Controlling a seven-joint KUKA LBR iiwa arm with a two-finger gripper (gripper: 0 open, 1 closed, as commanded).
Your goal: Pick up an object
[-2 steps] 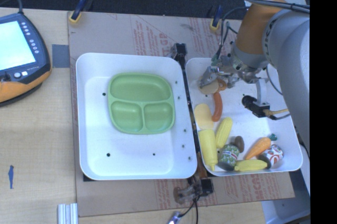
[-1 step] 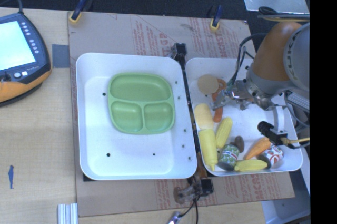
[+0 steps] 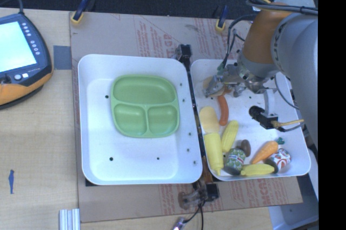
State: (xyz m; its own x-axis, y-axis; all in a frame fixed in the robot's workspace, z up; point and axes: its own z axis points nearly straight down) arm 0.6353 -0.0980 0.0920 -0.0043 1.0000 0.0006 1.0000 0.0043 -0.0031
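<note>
Nearest the camera, along the front rim of the right bin [image 3: 303,169], the toys crowd together: a yellow banana [image 3: 257,170], an orange carrot [image 3: 264,152], two ears of corn [image 3: 220,143] and a small green can [image 3: 234,161], leaving bare floor only toward that bin's middle and right. The left bin [image 3: 92,115] on the surface [image 3: 38,169] holds a green divided plate [image 3: 145,105] with open white floor all round it. Farther back, the tool [image 3: 223,84] sits low in the right bin's rear left corner by the dividing rims, just above an orange sausage [image 3: 223,110]; whether its fingers are apart or together cannot be told.
</note>
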